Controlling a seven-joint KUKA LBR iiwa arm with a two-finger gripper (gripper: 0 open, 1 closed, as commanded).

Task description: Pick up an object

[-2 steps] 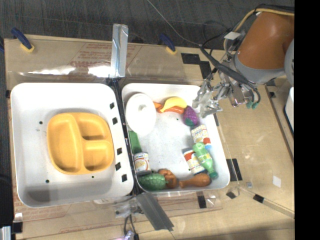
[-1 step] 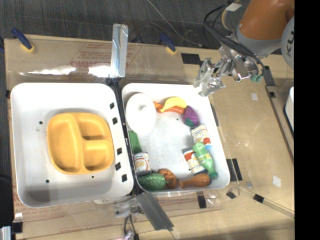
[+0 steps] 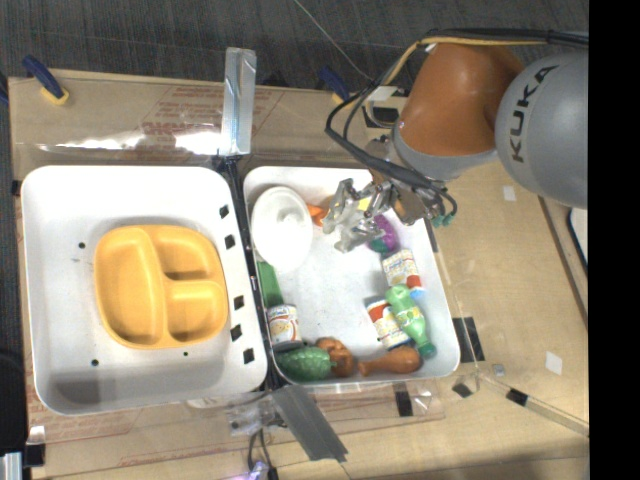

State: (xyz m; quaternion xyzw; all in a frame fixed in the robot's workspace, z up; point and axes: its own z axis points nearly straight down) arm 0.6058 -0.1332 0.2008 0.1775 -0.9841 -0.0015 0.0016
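My gripper (image 3: 348,220) hangs over the upper middle of the right bin (image 3: 330,288), its metal fingers pointing down and left. Just right of it lies a purple toy (image 3: 384,232), and an orange piece (image 3: 317,210) shows at its left. A white bowl (image 3: 280,224) sits in the bin's upper left corner. Further down lie a small labelled bottle (image 3: 400,266), a green bottle (image 3: 410,316), a red-capped jar (image 3: 383,325), a can (image 3: 283,323), a green vegetable (image 3: 305,363) and a brown drumstick (image 3: 380,361). I see nothing between the fingers.
The left bin (image 3: 60,268) holds a yellow divided tray (image 3: 160,284). A green item (image 3: 268,283) leans against the right bin's left wall. The arm's orange band (image 3: 450,93) and grey body reach in from the upper right, with cables near the wrist.
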